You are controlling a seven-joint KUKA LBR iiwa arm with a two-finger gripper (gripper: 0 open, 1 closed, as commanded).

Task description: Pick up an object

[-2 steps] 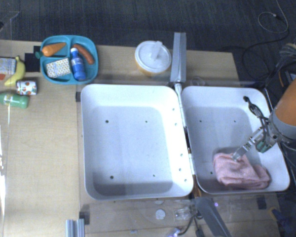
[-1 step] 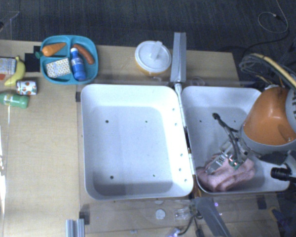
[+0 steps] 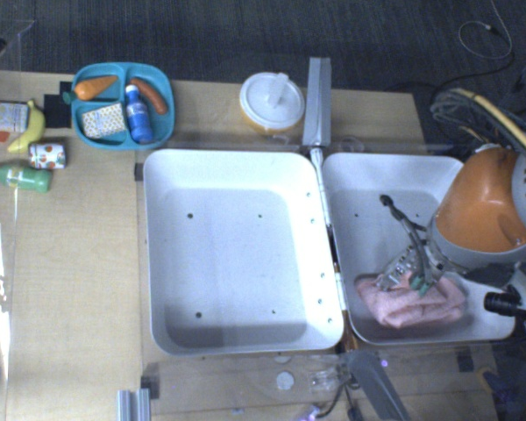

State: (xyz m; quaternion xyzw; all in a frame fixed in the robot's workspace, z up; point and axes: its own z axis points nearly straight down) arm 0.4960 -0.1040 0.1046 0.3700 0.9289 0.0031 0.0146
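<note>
Down in the right-hand bin (image 3: pixel 368 191), the gripper (image 3: pixel 412 274) is sitting low over a pink cloth (image 3: pixel 412 303), its metal tip pressing right at the cloth's upper edge. The fingers are bunching together against the fabric, and from this slanted look down I cannot tell how far apart they are standing or whether any of the cloth is actually caught between them. The cloth itself is lying crumpled along the near side of that bin, resting on the bin floor, with a speck of green showing at the spot where the tip is meeting it.

Behind the gripper, the arm (image 3: pixel 486 209) is reaching in from the right, its orange band looming large over the bin's right half and covering part of the far corner. A thin dark rod is angling up and left from the tip across the white floor.

Over on the left, the second white bin (image 3: pixel 228 174) is lying side by side with the first, the two rims touching along the middle.

Beyond the bins, a blue divided tray (image 3: pixel 162 82) is sitting on the wooden bench, holding an orange carrot-shaped toy, a blue bottle and a few other small pieces. Near it, a round yellow tub with a white lid (image 3: pixel 272 102) is standing just past the far edge of the left bin. At the far left a banana (image 3: pixel 31 130), a small can (image 3: pixel 47 155) and a green bottle (image 3: pixel 17 178) are clustering near one another.
</note>
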